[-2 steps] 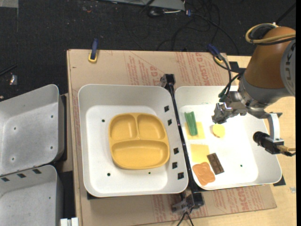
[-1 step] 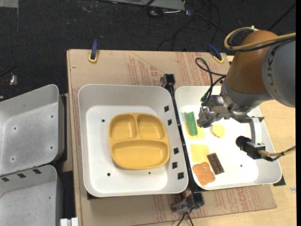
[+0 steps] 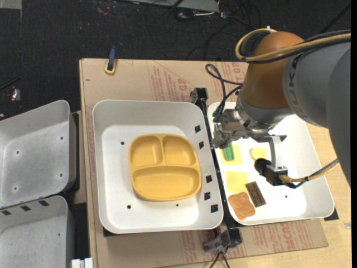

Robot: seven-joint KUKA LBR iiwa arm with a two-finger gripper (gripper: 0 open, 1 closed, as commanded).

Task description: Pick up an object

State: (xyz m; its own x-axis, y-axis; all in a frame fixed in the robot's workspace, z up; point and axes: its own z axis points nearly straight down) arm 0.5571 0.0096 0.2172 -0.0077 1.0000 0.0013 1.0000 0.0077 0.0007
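Several small items lie in the right bin [image 3: 318, 202]; the gripper [image 3: 227, 141] is best centred over the green piece [image 3: 228, 153] before descending; finger state cannot be told.

Two bins sat side by side on the worktop [image 3: 145, 74]. The left bin [image 3: 106, 121] held a divided plate [image 3: 165, 167] near its middle. The right bin [image 3: 318, 200] held a marker [image 3: 228, 152] at its left side, a flat sheet [image 3: 236, 178] in front of it, then a bar [image 3: 255, 194] and a sponge [image 3: 241, 206] nearest the front edge. The arm [image 3: 284, 82] hung over the right bin's back part.
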